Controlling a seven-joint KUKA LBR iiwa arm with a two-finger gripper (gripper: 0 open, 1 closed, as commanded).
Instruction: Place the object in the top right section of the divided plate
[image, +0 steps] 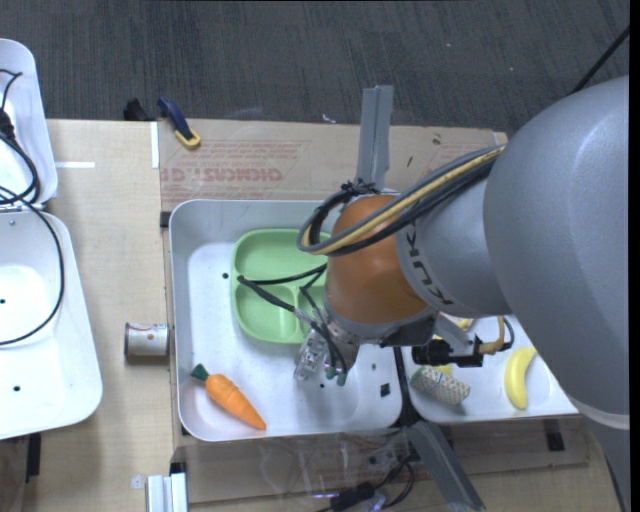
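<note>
Camera view looks down at a slant on a tan bench carrying two shallow white plastic bins. Within the left white bin sits a pale green divided plate, its raised ridges splitting it into sections; much of its right side is hidden behind the arm. A toy carrot with an orange body and a green top lies on the bin floor near the front left corner, pointing diagonally, well apart from the plate and touching nothing else. The grey KUKA arm with its orange band reaches in from the right and covers the middle of the scene, black and yellow cables looping over it. Its two-finger gripper hangs low over the bin floor just below the plate's front edge, near the bin's centre; whether the tips are apart or together cannot be told, since the metal parts blur together, and nothing can be seen between them. The carrot lies to the gripper's left, clear of it. In the right white bin, partly under the arm, rest a yellow toy banana and a small speckled rounded object. On the bench beside the left bin lies a small metallic cylinder with a red mark, and a blue and yellow clamp rests near the bench's far edge.
</note>
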